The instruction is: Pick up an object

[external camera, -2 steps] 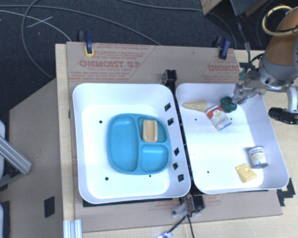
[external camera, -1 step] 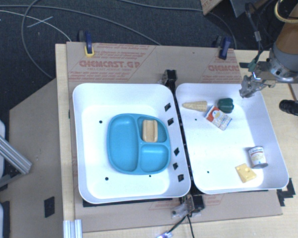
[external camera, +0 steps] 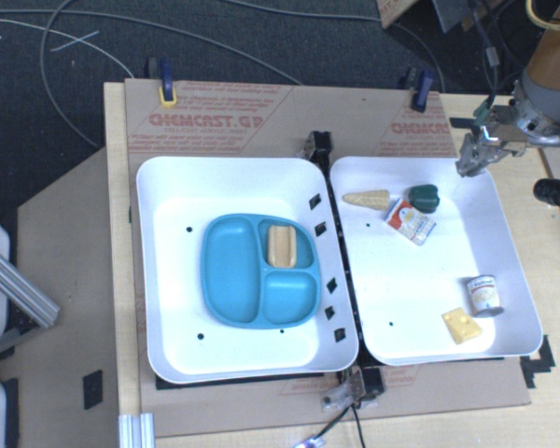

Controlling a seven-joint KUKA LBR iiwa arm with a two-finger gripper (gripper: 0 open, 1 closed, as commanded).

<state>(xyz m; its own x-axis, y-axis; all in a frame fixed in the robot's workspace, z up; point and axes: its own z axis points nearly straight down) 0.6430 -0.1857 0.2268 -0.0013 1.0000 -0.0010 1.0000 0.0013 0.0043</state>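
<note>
Above the far right corner of the right bin (external camera: 504, 250), the gripper (external camera: 470, 163) is seen hanging with its tips pointed down toward the rim; whether it is released or clenched cannot be told at this size, and nothing is seen held by it. Behind it, the arm (external camera: 541, 110) is seen reaching in from the upper right, with the wrist bent downward.

Five loose objects are counted in the right bin: a tan cone-shaped piece (external camera: 367, 199), a dark green rounded item (external camera: 423, 196) just beside a red and white packet (external camera: 410, 223), a small can (external camera: 483, 294) near the right wall, and a yellow wedge (external camera: 461, 326) close to the near edge. All five are well apart from the gripper.

One blue divided plate (external camera: 233, 273) is seen in the left bin (external camera: 168, 203), with one tan block (external camera: 281, 245) lying in its upper right compartment. Two bins are counted, side by side.
</note>
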